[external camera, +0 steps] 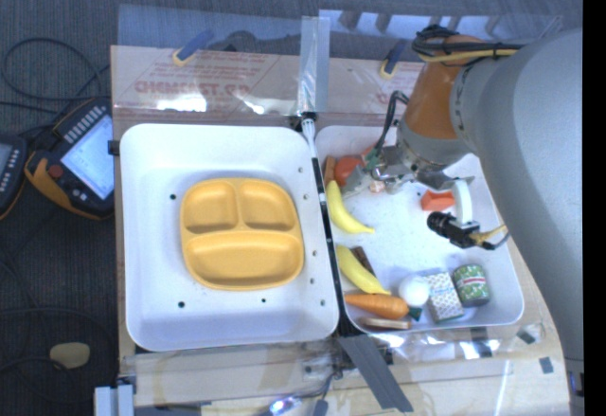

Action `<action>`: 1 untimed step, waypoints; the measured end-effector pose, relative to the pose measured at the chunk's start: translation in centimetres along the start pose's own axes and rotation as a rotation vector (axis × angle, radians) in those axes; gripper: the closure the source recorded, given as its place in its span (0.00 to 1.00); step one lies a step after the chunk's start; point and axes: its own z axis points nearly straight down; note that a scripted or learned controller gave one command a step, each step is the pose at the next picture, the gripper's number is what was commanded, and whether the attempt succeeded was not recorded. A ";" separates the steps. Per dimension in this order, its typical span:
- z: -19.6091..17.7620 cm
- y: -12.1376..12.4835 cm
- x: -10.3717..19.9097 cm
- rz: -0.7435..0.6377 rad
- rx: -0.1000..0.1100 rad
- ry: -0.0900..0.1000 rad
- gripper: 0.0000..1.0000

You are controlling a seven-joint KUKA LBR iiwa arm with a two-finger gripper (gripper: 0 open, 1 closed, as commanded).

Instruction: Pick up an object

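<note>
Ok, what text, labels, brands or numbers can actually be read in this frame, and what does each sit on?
Nothing reads clearly.
Red lettering on the clear plastic sheet behind the left white bin: blurred by glare, illegible.
Lit screen of the orange-edged handheld pendant on the floor: too small to read.
Patterned label on the small green can in the right white bin: too small to read.
Checkered white box beside the can: no legible text.

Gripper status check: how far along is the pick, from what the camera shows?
Done: the arm has reached into the right bin, with the gripper low at its far left corner beside a red item. In hand: nothing visible between its fingers. Left: grasp and lift. The two bananas, carrot, white ball and green can lie in the right bin; the yellow tray sits in the left bin.
</note>
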 end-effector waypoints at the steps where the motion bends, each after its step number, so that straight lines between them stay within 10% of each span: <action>1: 0.3 2.8 -6.0 0.111 0.030 0.007 0.00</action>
